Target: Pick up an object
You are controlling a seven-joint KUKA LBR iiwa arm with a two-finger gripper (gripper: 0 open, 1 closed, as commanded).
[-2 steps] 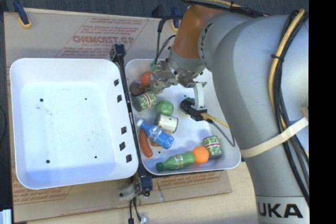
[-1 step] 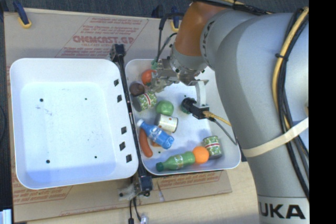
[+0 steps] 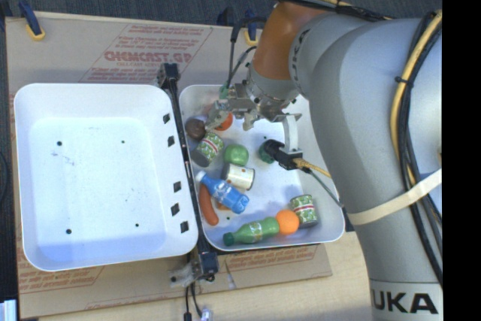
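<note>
The right bin (image 3: 328,231) holds several small objects. My gripper (image 3: 239,111) is low over the bin's far end, under the orange wrist band. An orange-red item (image 3: 223,121) lies right at the gripper's left side, partly hidden by it. Just in front of it are a dark brown ball (image 3: 195,128), a green-labelled can (image 3: 210,146), a green ball (image 3: 236,155) and a dark green piece (image 3: 267,152). Nothing is visibly held.
Nearer the front lie a white cup (image 3: 240,177), a blue bottle (image 3: 225,193), a red sausage (image 3: 208,207), a green bottle (image 3: 252,231), an orange ball (image 3: 287,222) and a second can (image 3: 304,210). The left bin (image 3: 30,162) stands beside a black divider (image 3: 178,154).
</note>
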